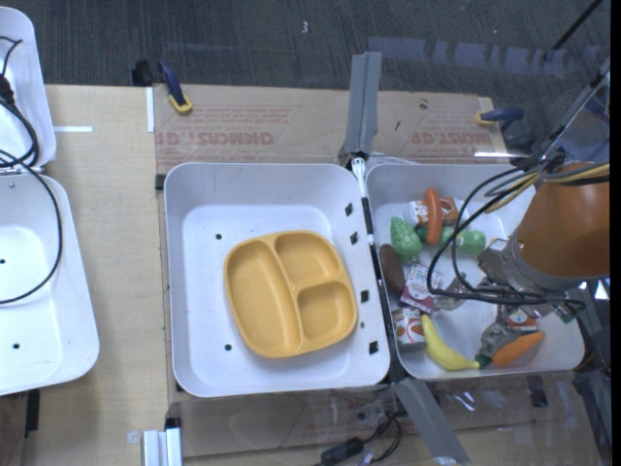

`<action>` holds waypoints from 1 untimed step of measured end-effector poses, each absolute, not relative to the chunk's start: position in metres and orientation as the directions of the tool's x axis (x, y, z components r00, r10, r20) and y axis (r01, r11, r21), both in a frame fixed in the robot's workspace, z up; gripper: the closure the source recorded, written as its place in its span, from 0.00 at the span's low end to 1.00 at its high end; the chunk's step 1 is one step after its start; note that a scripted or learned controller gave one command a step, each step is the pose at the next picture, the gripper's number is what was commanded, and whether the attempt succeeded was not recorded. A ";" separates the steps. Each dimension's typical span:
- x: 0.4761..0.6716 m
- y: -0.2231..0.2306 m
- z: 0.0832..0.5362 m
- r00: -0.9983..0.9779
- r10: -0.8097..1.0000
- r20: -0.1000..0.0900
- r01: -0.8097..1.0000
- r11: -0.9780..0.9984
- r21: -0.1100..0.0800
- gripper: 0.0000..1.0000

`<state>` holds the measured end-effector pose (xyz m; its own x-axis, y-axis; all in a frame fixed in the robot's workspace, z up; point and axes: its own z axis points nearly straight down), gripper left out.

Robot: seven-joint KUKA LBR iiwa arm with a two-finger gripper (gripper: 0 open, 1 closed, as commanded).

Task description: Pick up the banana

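The yellow banana (pixel 444 348) lies at the front of the right bin (pixel 448 175), its tip pointing toward the bin's front right. My gripper (pixel 497 336) hangs low over the same bin, just right of the banana's end and beside an orange carrot (pixel 518 349). The banana rests on the bin floor, apart from the gripper. The grey wrist and orange band above the gripper, with black cables looping around them, hide part of the bin's right half.
The right bin also holds a green toy vegetable (pixel 406 238), a small orange piece (pixel 433 214), a dark brown item (pixel 392 268) and printed packets (pixel 411 324). A yellow divided plate (pixel 289 291) sits in the left bin (pixel 194 260).
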<state>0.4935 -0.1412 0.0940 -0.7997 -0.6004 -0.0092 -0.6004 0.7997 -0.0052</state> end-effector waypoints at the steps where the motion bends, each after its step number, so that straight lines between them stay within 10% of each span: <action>1: 0.488 -0.119 0.094 -0.550 -0.835 -0.008 -0.835 0.550 -0.010 0.00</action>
<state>0.4881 -0.1186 0.0942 -0.5499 -0.8352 -0.0078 -0.8352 0.5499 -0.0101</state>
